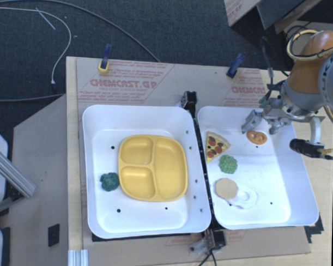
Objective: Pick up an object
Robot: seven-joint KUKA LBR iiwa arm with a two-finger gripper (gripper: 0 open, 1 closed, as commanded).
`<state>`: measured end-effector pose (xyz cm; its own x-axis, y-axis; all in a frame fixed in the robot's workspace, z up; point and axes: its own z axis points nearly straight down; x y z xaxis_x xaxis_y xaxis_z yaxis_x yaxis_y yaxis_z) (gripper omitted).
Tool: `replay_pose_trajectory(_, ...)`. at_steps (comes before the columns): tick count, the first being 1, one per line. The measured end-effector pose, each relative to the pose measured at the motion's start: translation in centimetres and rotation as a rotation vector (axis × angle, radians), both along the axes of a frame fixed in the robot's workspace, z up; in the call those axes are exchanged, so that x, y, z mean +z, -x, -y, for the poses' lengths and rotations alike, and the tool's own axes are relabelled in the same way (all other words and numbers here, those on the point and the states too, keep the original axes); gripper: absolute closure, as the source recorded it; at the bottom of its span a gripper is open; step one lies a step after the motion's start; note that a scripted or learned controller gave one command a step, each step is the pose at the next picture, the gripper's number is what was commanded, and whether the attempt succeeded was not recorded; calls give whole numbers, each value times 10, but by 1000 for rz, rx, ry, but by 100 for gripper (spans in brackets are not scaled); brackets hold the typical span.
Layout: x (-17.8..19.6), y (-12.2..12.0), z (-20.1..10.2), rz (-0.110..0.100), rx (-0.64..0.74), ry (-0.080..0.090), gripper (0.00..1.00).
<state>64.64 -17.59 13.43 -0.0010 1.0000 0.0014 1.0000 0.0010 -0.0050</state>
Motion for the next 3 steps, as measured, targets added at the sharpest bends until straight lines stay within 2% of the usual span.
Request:
replay_pose_trajectory(1, 15, -2, 0, 7, 1, 1, 100)
replay_pose_trajectory(2, 79, -2, -4, 13, 1, 3, 100)
replay_pose_trajectory(3, 81, -2, -5, 7, 0, 2, 100)
